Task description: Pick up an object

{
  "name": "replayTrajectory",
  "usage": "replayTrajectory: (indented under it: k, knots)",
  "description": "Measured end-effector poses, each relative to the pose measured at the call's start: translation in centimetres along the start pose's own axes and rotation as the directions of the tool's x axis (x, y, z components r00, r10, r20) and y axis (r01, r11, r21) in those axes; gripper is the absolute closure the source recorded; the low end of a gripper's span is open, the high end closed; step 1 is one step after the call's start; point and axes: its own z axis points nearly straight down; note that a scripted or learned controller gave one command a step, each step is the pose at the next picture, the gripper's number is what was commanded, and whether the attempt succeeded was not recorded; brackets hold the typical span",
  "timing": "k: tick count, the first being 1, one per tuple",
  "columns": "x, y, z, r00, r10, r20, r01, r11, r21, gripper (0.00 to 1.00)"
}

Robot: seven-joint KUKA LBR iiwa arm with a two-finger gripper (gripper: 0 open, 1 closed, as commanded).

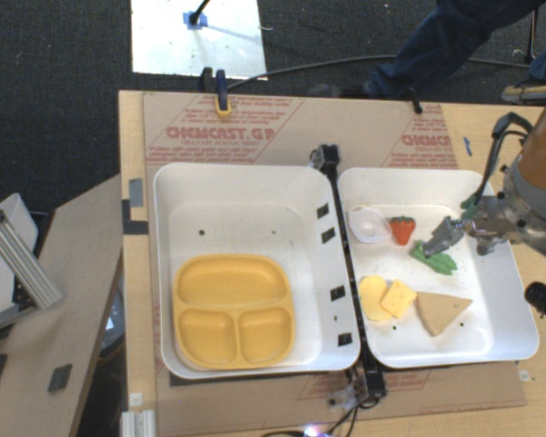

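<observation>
Yellow plastic catches our eye first: a divided tray (236, 309) with three compartments lies in the left bin (187, 198), toward its near edge. Both bins sit on a wooden surface (135, 353) covered by a printed sheet (246, 130). Moving across the black divider, we come to the right bin (505, 335), where the small objects lie. At its far left a clear little cup (368, 225) rests just beside a red strawberry (402, 229). Nearer to us, a round yellow piece (371, 297) touches a yellow cheese slice (399, 298), and a tan wedge (442, 311) lies just to their right. A green toy (436, 259) lies near the bin's middle. Our pincer (443, 236) hangs low right above this green toy, slanting in from the grey arm (528, 208) on the right; we cannot tell how its fingers are set.
</observation>
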Motion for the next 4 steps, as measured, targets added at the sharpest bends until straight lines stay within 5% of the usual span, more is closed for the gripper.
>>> replayTrajectory:
  k: [1, 4]
  knots:
    - [0.0, 0.1, -0.5, 1.000, -0.002, 0.001, 0.002, 1.000, -0.008, 0.00]
    - [0.3, 1.1, 15.1, 1.000, 0.000, 0.000, 0.000, 1.000, -0.005, 0.00]
